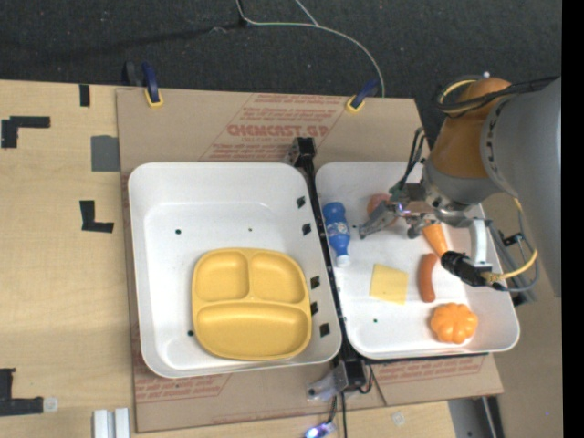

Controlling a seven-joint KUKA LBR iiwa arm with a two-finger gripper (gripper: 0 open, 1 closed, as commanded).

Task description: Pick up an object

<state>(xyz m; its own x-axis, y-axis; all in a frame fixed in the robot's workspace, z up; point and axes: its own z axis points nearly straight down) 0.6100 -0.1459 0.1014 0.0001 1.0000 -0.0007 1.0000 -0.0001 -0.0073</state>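
Landmark: right bin (360,336). Nearest its front rim, a small orange pumpkin (453,323); behind it a yellow cheese slice (390,284) and sausage (426,276). Along its left wall, a blue bottle (336,230). Toward the rear, the end effector (392,210) hovers, fingers spread and empty, presumably poised to descend on a candidate.

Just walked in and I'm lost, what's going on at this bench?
A robot arm is reaching from the right into the right bin, trying to pick something up. Its gripper hovers near the bin's far side, beside a blue bottle. A cheese slice, sausage, carrot and small pumpkin lie loose there. Nothing shows between its fingers. The left bin holds a yellow divided plate.
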